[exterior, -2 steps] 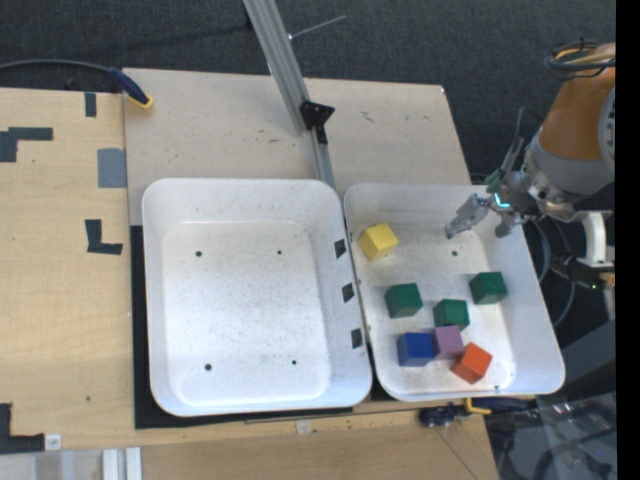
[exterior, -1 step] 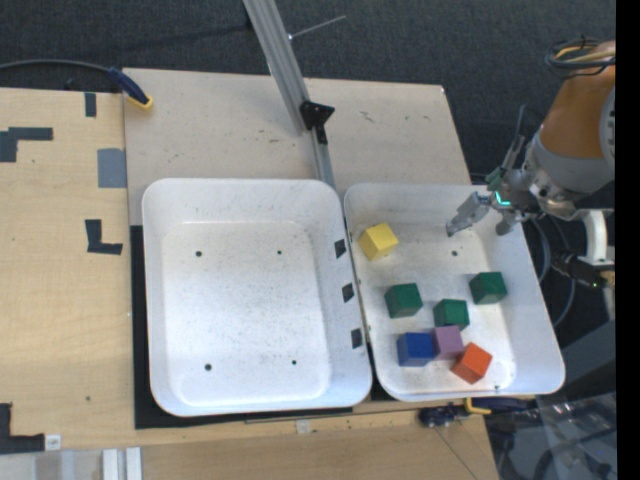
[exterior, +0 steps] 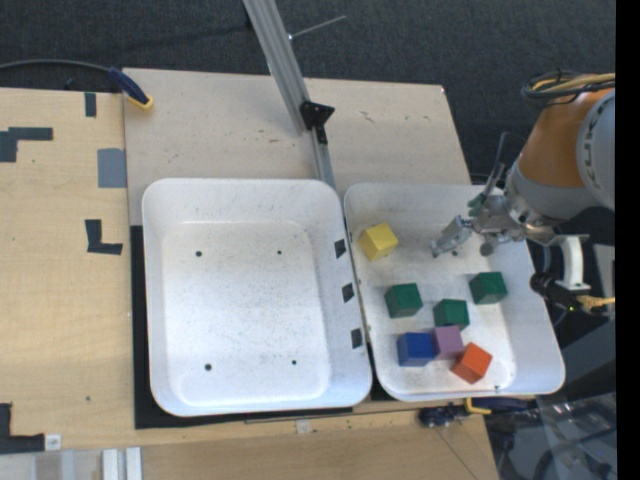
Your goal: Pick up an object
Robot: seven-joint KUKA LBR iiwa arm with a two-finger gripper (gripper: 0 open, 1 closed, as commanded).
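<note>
The gripper [exterior: 458, 236] hung over the far part of the right bin [exterior: 530, 368], reaching in from the right. Whether its jaws stood wide or narrow could not be told from this slanted view, and nothing showed between them.

Seven small cubes lay in that right bin. The yellow cube [exterior: 378, 240] sat alone just to the left of the gripper, at about the same depth, and looked the nearest candidate. The others lay toward the near side: three green cubes, one [exterior: 403, 299] left of centre, one [exterior: 451, 313] in the middle and one [exterior: 488, 287] to the right; then a blue cube [exterior: 416, 347] touching a purple cube [exterior: 449, 339], with an orange cube [exterior: 472, 362] nearest of all, just beside the purple one.

Being cubes, they showed no long axis to line up with. The left bin [exterior: 160, 208] lay beside the right one, well apart from the gripper.
</note>
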